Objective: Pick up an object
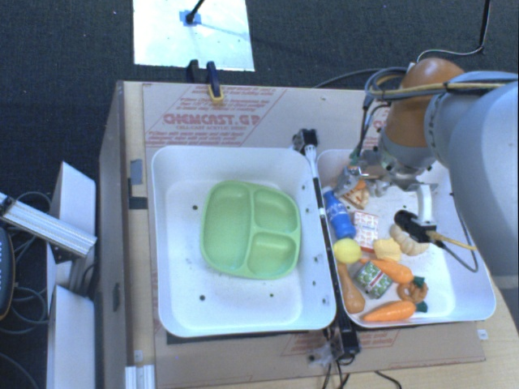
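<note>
Toy food (pixel 375 275) lies piled in the right bin (pixel 474 298), at about 4 o'clock from the green plate (pixel 250 229) in the left bin. The pincer (pixel 362 177) hangs low at the pile's 12 o'clock end. I cannot tell whether it grips anything. I think it is reaching; next comes closing and lifting.

Bright even overhead light, glare on the white bins (pixel 178 298), soft shadows, slightly blurred detail
</note>
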Motion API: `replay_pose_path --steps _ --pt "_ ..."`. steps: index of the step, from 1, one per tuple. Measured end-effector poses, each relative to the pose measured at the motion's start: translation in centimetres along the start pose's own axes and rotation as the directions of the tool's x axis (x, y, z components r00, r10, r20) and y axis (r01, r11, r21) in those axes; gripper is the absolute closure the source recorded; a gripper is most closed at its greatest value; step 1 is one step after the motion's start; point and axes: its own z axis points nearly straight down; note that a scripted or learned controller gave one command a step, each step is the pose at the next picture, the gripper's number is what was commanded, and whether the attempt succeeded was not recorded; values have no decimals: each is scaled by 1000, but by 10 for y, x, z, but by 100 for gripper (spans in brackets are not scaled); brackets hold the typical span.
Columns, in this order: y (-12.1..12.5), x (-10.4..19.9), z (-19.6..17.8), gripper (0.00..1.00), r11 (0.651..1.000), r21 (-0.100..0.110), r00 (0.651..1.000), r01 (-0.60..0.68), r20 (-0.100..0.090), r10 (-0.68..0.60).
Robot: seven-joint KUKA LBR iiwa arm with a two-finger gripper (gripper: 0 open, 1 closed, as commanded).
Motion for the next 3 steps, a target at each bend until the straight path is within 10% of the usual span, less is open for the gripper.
replay_pose_path --steps 1,2,3 --pt "17 -4 -1 0 1000 -4 1000 3 -5 -3" --pt "18 -4 -12 100 1000 -8 1000 6 -4 -6" --pt "-35 55 -101 100 1000 -6 1000 3 -6 -3"
